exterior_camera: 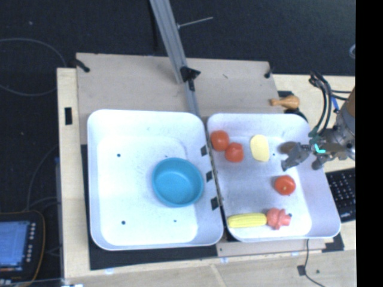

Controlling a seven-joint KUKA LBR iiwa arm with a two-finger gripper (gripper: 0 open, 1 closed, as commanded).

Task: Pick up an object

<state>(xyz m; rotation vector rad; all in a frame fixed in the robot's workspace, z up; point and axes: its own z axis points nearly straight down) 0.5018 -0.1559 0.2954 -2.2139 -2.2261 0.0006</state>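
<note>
Red, round fruit (285, 185) lies in the right bin (317, 220), just below the gripper (293, 156), which hangs there with nothing between its parted fingers. If the gripper descends off-centre, I think the smooth fruit may roll away.

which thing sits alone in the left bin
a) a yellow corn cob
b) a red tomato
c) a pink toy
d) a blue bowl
d: the blue bowl lies by itself in the left bin, while the red, yellow and pink items all lie in the right bin.
</note>
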